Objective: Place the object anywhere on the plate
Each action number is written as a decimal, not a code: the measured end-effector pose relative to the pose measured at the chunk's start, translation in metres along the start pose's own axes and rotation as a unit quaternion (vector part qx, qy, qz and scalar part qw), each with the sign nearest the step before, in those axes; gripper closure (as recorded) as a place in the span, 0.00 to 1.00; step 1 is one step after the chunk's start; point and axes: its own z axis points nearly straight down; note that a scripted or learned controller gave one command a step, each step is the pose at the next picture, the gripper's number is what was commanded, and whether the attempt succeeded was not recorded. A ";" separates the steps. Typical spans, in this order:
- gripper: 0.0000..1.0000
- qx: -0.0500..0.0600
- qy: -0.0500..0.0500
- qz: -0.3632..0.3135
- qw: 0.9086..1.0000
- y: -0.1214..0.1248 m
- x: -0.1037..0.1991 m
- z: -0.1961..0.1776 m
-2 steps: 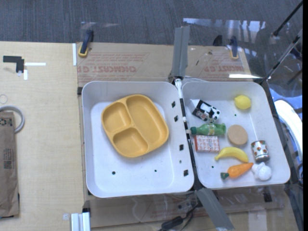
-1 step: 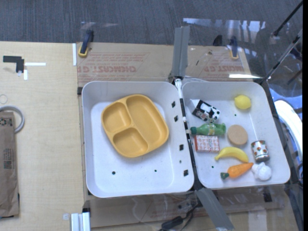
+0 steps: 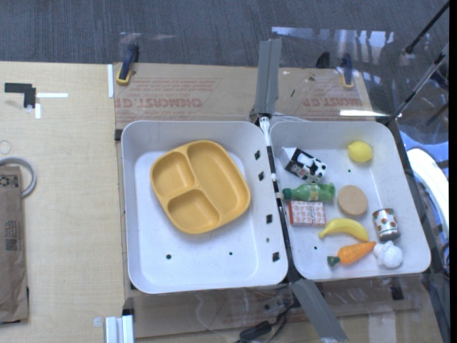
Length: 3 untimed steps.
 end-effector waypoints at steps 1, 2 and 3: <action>0.00 0.000 0.000 0.000 1.000 0.000 0.000 0.000; 0.00 0.000 0.002 0.000 1.000 -0.004 0.009 0.002; 0.00 0.000 0.002 0.001 1.000 -0.004 0.009 0.002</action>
